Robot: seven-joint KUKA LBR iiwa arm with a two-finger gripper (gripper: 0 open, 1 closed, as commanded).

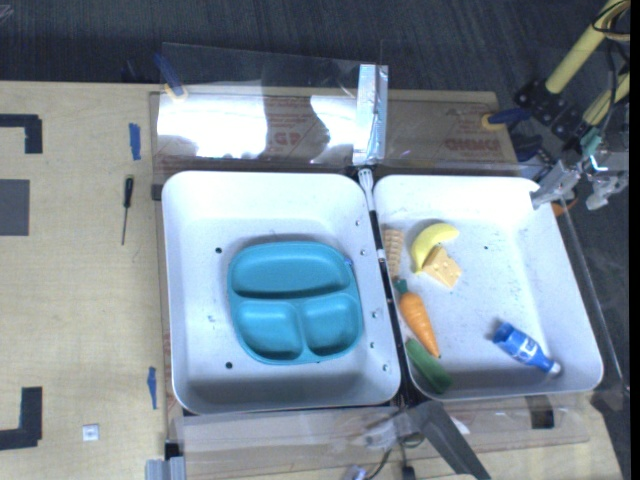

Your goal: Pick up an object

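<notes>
bench (70, 308): light wood | on it: left bin (190, 208), right bin (570, 268), side by side

Reddish printing ran across the cardboard sheet (440, 128) behind the two bins, under the clear plastic panel (265, 113), but glare and blur left its letters illegible. The blue bottle (522, 347) carried a white label too small to read.

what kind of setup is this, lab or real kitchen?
Likely a robot lab pick-and-place bench, not a kitchen: two white bins on a wooden bench, toy food such as a banana and carrot, a blue divided tray, and the gripper at the right.
</notes>
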